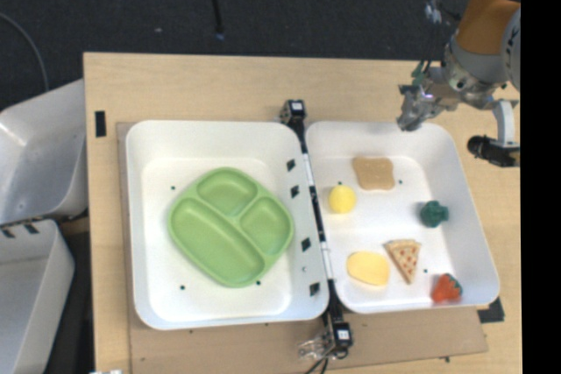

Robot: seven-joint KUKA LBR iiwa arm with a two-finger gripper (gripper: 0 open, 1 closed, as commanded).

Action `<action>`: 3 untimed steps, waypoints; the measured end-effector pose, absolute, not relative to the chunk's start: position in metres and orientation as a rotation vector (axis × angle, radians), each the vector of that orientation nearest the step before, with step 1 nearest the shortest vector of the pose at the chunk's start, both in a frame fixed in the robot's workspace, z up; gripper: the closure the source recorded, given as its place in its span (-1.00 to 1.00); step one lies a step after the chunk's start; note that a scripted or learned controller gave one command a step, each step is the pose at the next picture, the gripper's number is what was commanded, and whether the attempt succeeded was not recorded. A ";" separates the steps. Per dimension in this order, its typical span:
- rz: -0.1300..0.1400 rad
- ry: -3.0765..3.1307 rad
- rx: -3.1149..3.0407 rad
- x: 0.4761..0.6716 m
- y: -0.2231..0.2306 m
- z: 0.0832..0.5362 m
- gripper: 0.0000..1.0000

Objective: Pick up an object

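While the jaws hang over the far edge of the right bin, I cannot tell if they are apart or together, because they are small and blurry from up here. Nothing is seen between them, so I think no toy is picked up yet.

All the toys sit in the right bin. A tan toast lies nearest the jaws. Next come a yellow ball, a yellow blob, a pizza slice, a green broccoli and a red strawberry. The left bin holds a green plate with three parts.

What could go wrong? The jaws are right above the bin's far wall, so going straight down could bump the rim. The ball is round and may roll away if touched on one side. The yellow blob and the pizza slice lie just beside each other, so the jaws could push one while reaching for the other. The strawberry sits close to the near corner, where the walls leave little room.

The toast has open floor all around it, and so does the broccoli. The middle of the right bin is the roomiest spot to move in. The desk around the bins is bare wood.
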State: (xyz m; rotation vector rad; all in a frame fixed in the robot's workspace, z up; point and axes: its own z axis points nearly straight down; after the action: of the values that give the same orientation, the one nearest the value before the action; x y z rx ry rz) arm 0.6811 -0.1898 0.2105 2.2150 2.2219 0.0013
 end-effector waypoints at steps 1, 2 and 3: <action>0.001 2.227 2.215 0.665 -0.135 0.208 1.00; 0.000 2.226 2.217 0.648 -0.093 0.222 1.00; 0.001 2.229 2.216 0.625 -0.038 0.218 1.00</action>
State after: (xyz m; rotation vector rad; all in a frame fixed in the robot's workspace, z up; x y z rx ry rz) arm 0.6246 -0.0382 0.2179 2.2158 2.2293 0.0009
